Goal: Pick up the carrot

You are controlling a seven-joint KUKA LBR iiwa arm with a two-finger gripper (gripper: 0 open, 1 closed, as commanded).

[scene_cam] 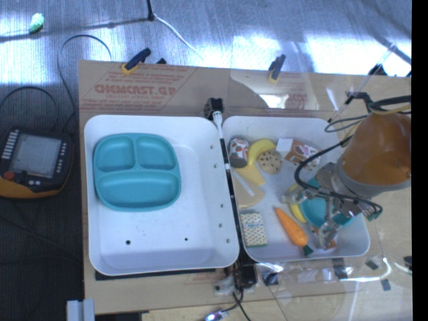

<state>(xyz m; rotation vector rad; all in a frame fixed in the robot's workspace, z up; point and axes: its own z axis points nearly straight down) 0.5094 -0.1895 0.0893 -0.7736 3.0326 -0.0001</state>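
Observation:
The carrot (292, 227) is orange with a green stem end and lies in the right bin (277, 255) near its front wall, slanting toward the front right. My gripper (326, 217) hangs over the bin's right part, just right of the carrot, below the orange band (378, 149) of the arm. Nothing of the carrot appears lifted; it rests on the bin floor. Cables and the wrist body cover the gripper's tip.
A teal object (311, 210) sits between carrot and gripper. Further back lie a banana (261, 148), a cookie (269, 160), a yellow wedge (249, 174) and a brown box (299, 152). A checked packet (253, 227) lies left of the carrot. The left bin holds a teal divided plate (136, 171).

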